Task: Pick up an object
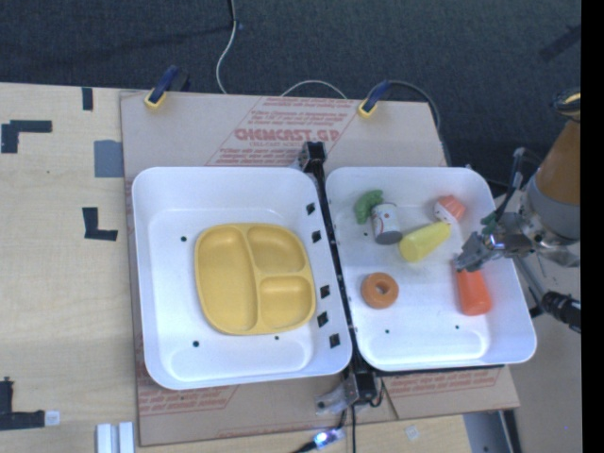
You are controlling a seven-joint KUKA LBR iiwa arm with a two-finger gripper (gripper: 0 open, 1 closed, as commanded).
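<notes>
In the right bin [415, 347] lie several small objects: a green piece [367, 204], a grey and white can [384, 225], a yellow cylinder [424, 241], a small salmon piece [450, 208], an orange ring [380, 291] and an orange-red block [474, 292]. My gripper [471, 257] hangs at the bin's right side, just above the top end of the orange-red block. I see nothing held between its fingers.
The left bin [160, 253] holds a yellow divided plate [255, 277]. A black divider [326, 253] runs between the two bins. The arm [557, 187] comes in from the right, over the right bin's rim. Cables and two clamps lie beyond the bins.
</notes>
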